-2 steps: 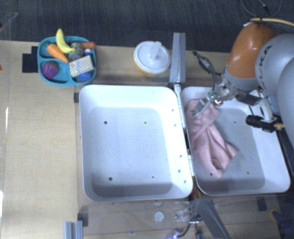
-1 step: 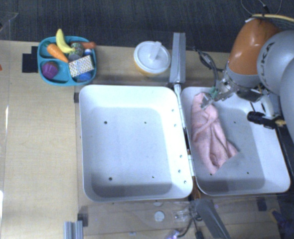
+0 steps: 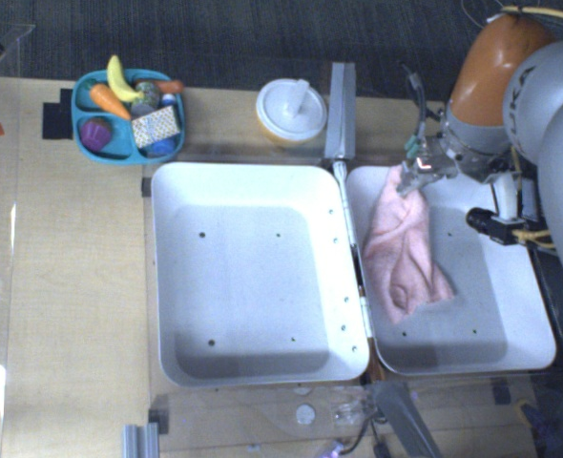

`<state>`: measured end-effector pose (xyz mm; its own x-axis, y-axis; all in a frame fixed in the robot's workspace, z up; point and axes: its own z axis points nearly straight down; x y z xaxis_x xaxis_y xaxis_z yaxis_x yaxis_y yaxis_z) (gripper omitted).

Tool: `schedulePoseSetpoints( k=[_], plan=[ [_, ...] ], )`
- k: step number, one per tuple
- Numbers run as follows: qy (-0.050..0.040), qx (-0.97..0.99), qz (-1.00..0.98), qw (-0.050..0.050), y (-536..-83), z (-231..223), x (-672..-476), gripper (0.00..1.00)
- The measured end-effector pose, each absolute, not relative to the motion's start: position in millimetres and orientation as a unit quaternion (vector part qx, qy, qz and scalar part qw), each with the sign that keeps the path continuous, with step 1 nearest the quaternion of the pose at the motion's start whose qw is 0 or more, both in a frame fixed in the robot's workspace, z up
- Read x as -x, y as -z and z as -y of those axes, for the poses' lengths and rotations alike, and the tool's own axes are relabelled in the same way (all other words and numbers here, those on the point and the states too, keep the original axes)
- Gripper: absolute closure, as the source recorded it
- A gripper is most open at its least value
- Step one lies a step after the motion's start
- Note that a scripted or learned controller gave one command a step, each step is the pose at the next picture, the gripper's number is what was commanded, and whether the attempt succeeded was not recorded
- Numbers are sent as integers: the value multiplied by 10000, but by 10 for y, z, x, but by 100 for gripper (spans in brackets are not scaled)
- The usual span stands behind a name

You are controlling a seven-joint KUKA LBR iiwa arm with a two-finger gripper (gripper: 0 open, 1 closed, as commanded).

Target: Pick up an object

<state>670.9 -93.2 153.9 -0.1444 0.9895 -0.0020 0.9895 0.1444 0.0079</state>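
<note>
The grey KUKA arm with its orange band reaches in from the right and bends down over the far left corner of the right shallow white bin. Its bulky grey link fills the upper right, the orange section sits just above the wrist, and the wrist tips down and leftward so that the two-finger gripper ends at the bin's back edge.

The soft pink cloth hangs from that spot — its top corner is drawn up into a narrow peak right at the fingertips, and the rest drapes down and spreads in folds onto the bin floor along the left wall. The fingers appear to be pinched on the cloth's upper corner, though the metal parts there are small and cluttered, so the exact contact is hard to make out. The lower part of the cloth lies on the floor of the bin, a lumpy fold near the middle.

The left shallow white bin sits just beside it, sharing the central divider. Beyond the bins, on the wooden bench, stands a round white lidded container with a yellow base, and further left a blue compartment tray of toy food — banana, carrot and other pieces.
</note>
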Motion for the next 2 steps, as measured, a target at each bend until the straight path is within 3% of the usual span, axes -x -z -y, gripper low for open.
schedulePoseSetpoints(
  k=[2],
  plan=[
    [-21, -3740, -9274, 48, -2046, 477, -6709, 100]
  ],
)
